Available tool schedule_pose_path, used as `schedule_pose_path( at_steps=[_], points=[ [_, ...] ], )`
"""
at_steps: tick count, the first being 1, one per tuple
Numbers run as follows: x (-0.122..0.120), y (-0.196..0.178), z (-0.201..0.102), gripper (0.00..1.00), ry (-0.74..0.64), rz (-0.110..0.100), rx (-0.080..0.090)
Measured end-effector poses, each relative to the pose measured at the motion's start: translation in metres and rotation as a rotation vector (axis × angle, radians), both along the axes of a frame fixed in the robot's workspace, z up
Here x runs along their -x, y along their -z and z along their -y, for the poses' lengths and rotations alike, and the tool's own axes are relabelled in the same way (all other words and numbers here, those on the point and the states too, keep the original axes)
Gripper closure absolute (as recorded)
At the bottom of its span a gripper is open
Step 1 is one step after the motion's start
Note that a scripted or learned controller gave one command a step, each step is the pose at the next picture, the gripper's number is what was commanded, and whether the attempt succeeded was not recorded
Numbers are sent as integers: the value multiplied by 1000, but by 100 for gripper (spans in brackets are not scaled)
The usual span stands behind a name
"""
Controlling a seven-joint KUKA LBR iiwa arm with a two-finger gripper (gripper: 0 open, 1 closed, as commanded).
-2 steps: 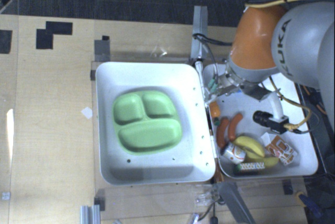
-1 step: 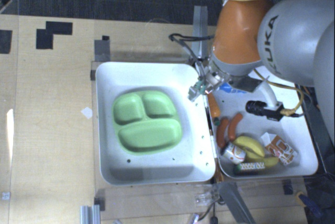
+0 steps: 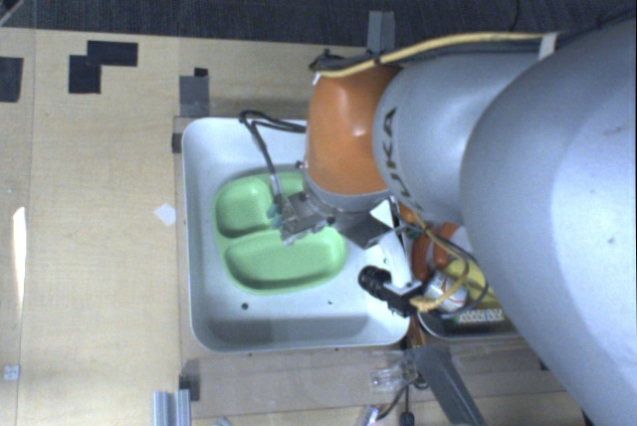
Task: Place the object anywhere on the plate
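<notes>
A green plate [image 3: 267,265] with two compartments lies in the left white bin [image 3: 204,245]. My gripper [image 3: 296,220] hangs low over the plate, near the ridge between the two compartments, at the plate's right side. The orange band and grey wrist of the arm [image 3: 348,140] cover the gripper from above, so what sits under it on the plate is hidden. I cannot tell whether anything is held.
The arm's grey bulk covers most of the right bin. An orange object [image 3: 439,245] and yellowish items [image 3: 468,315] peek out beneath it. A black cable connector [image 3: 376,281] hangs near the left bin's right wall. Bare wooden bench [image 3: 90,215] lies to the left.
</notes>
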State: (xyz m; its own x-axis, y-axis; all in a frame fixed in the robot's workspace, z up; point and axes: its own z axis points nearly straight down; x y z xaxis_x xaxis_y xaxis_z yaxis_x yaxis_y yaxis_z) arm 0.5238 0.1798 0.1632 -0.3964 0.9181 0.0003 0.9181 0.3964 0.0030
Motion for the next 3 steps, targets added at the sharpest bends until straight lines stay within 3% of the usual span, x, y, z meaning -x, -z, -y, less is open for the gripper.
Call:
schedule_pose_path(
  at_steps=[1, 2, 3],
  points=[
    [37, 43, -48, 100, 28, -1, 0],
    [35, -52, -13, 100, 289, 2, -2],
    [37, 1, -44, 100, 384, -3, 1]
  ],
)
